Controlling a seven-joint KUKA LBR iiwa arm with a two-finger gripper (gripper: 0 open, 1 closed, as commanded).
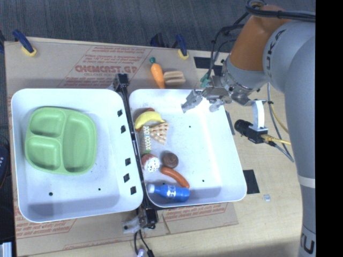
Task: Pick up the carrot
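The carrot (156, 74), orange with a small green top, lies on the cardboard just behind the right bin's back rim, outside both bins. My gripper (201, 106) hangs over the back of the right bin (214, 143), to the right of the carrot and a little nearer the front. Its two grey fingers (188, 104) stand apart, open, with nothing between them.
A tan bun (174, 78) lies right beside the carrot. The right bin's left side holds a banana (147, 118), a waffle piece (158, 131), a brown donut (170, 159), a sausage (175, 176) and a blue bottle (169, 192). A green divided plate (60, 139) sits in the left bin.
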